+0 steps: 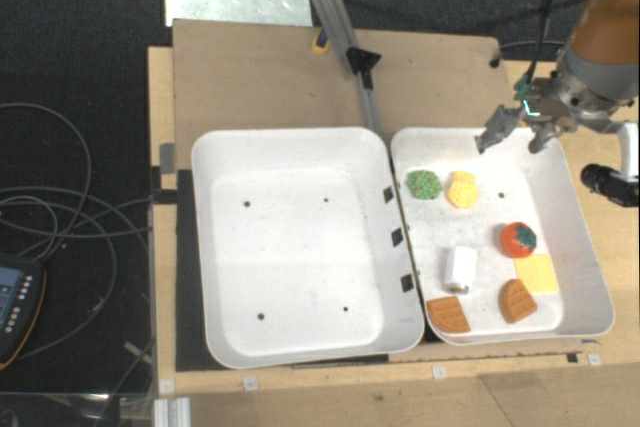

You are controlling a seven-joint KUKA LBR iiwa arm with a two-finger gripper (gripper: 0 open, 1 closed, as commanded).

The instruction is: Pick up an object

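Brown toy (448,314) at near edge, gripper (518,137) open, well apart

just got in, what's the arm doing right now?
The end effector hangs open above the far edge of the right white bin, holding nothing. In that bin lie a green bumpy ball, a yellow bumpy ball, a red tomato-like toy and a small white block. Nothing is picked yet.
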